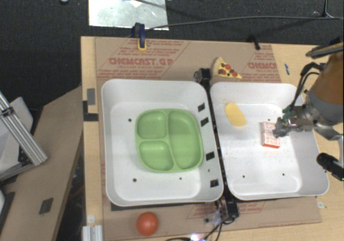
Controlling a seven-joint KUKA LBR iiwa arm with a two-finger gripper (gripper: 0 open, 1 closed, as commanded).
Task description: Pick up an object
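Two shallow white bins sit side by side on the bench: the left bin [115, 143] and the right bin [258, 178]. The left bin holds a green divided plate [168, 140] at its centre, with three compartments. The grey arm [325, 97] comes in from three o'clock, its gripper [283, 126] low over the right bin's three-o'clock side; whether the fingers are apart or together cannot be told. A small red-and-white packet [270, 134] lies flat on the right bin's floor, touching or just beside the gripper at its seven o'clock. A yellow piece [235, 114] lies at the packet's ten o'clock, apart from it. Outside the bins, a pizza-slice toy [227, 69] rests at twelve o'clock of the right bin, and an orange-red ball [147, 223] at six o'clock of the left bin.
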